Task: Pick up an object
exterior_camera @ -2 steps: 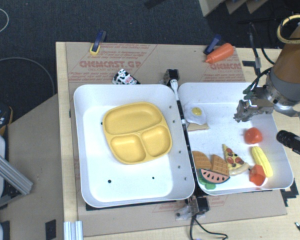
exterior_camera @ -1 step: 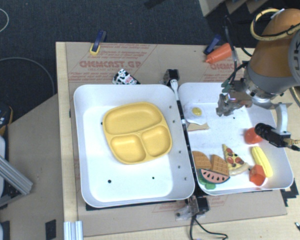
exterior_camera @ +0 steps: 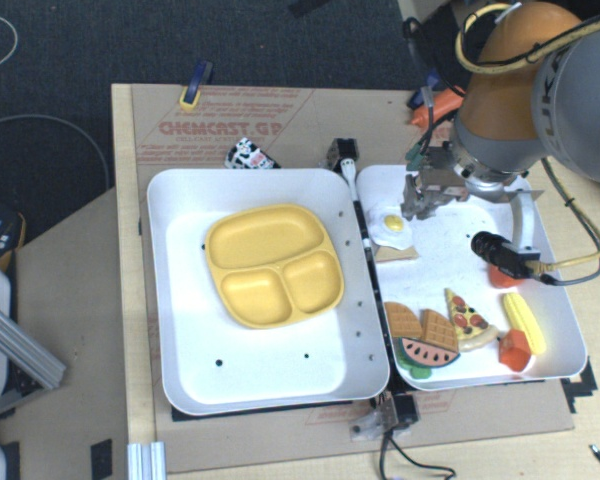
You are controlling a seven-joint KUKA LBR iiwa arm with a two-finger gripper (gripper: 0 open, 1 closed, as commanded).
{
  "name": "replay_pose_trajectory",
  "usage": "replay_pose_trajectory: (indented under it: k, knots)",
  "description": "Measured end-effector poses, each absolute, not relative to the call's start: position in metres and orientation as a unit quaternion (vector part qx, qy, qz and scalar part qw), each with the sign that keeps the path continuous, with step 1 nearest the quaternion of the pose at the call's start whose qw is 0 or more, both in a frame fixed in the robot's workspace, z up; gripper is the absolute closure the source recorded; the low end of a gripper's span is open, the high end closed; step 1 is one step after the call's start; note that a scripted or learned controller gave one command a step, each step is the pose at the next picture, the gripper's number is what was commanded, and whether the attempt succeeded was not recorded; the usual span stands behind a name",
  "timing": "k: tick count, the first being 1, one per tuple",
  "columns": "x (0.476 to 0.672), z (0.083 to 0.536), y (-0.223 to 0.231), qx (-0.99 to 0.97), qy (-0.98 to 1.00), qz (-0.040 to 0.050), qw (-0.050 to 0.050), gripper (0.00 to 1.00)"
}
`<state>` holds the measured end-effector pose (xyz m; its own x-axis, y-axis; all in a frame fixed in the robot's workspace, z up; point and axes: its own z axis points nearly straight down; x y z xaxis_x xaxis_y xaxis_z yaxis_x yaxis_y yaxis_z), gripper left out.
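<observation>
Gripper point(exterior_camera: 414, 206) hangs low in the right bin point(exterior_camera: 570, 363), fried egg point(exterior_camera: 391, 225) just beside its fingers — open or closed, can't tell. Nothing lifted yet; the pick remains.

The bench point(exterior_camera: 150, 128) is a tan board with red lettering. Two white bins sit on it, touching: the left bin point(exterior_camera: 180, 368) at 9 o'clock, the right bin point(exterior_camera: 565, 353) at 3 o'clock. A black-and-white toy point(exterior_camera: 248, 155) lies at 12 o'clock.
</observation>
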<state>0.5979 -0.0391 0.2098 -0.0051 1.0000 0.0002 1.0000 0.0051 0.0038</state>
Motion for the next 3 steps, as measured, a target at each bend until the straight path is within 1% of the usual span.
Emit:
replay_pose_trajectory:
  k: [2,3]
  knots:
    - [0.64,0.207,0.063,0.705,0.709,0.0022,0.001,1.0]
    - [0.666,0.229,0.085,0.706,0.708,0.0026,0.002,1.0]
